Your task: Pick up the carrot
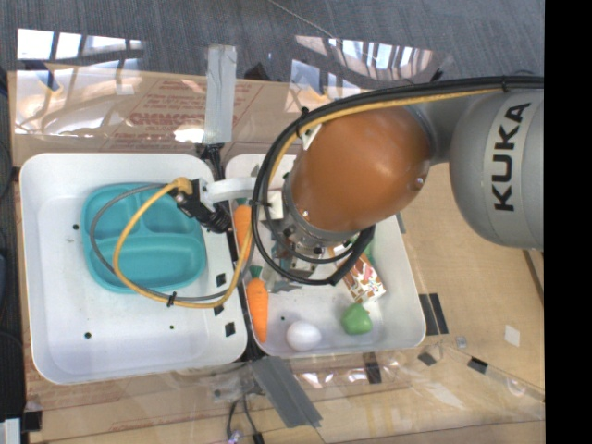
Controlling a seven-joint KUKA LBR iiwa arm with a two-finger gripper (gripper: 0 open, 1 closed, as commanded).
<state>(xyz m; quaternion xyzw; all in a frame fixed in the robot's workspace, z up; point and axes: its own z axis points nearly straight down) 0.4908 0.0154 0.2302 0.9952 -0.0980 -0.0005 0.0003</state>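
Observation:
A carrot (258, 311) lies in the right bin (412, 317) along its left wall, its green top pointing to the back. Just behind it, a second orange carrot-like piece (242, 234) stands along the same wall. My gripper (280, 252) hangs over the left part of the right bin, right beside these orange pieces. The wrist and its orange band hide most of it from above. Nothing can be seen held in it.
A teal divided plate (139, 239) lies in the left bin (46, 276). In the right bin's front part are a white egg (302, 334), a green item (356, 320) and a red and white packet (366, 282). The arm covers the back of the right bin.

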